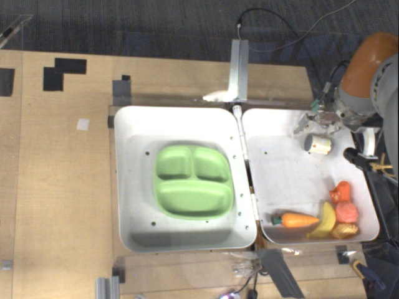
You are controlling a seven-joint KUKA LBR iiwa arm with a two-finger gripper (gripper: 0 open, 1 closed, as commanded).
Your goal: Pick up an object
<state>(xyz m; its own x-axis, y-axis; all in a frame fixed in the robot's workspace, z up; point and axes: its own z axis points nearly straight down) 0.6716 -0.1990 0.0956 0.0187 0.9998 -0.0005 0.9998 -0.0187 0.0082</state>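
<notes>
One cup (318,144) is lying in the right bin (280,179), just under my gripper (317,126). I'm hovering, not yet grasping; its grip I cannot tell. Next I'm lowering straight onto it.

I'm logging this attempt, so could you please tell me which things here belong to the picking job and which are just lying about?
Job:
gripper over the right bin
white cylinder just below it
carrot
banana
other toy food in the bin's near right corner

Lying about:
green divided plate in the left bin
black cable on the floor
</notes>
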